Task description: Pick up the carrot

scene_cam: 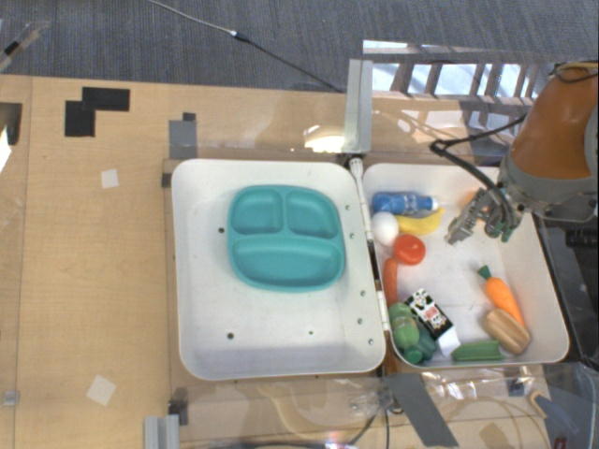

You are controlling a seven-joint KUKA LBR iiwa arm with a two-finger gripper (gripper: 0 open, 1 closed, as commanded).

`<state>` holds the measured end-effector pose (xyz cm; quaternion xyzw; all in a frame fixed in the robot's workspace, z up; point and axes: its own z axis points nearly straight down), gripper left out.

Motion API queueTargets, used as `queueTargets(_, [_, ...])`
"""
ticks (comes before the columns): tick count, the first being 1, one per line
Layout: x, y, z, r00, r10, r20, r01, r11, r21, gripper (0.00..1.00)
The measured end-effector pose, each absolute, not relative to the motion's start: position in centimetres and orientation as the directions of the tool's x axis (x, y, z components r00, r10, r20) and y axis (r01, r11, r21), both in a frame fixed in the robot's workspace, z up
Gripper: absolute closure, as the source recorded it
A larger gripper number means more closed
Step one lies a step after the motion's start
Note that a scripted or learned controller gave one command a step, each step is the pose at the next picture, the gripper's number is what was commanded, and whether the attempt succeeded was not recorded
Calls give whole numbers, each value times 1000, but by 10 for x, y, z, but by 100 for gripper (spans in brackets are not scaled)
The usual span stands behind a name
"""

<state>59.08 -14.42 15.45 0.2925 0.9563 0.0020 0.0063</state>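
I am seeing the carrot (504, 295) lying in the right bin (552, 279), toward its right wall, with its green top pointing up-left and its orange body slanting down to the right. Just below it, close or perhaps touching, a tan bread roll (506, 330) is resting in the bin's near right corner. A flat green piece (477, 351) is lying along the near wall just left of the roll.

The tool (479, 217) is hanging above the carrot's end of the bin, well apart from it — nothing is sitting between its fingers, and they are standing a little apart, though I cannot judge the gap finely from this angle. The grey arm with its orange band (562, 124) is reaching in from the right.

Along the bin's left side I am seeing a blue bottle (402, 202), a yellow banana (420, 221) just below it, a white egg (385, 226), a red tomato (408, 249), a black-and-white carton (430, 314) and a clump of green vegetables (409, 332).

The left bin (206, 325) is holding a teal divided plate (285, 236) — lying flat near its middle. Both bins are sitting side by side on the wooden surface (84, 279).
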Motion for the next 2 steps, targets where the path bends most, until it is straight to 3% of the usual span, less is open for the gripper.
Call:
queueTargets(1, [589, -147, 153, -827, 563, -10, 562, 827, 5, 0])
queueTargets(2, [638, -203, 88, -782, 623, -13, 623, 782, 5, 0])
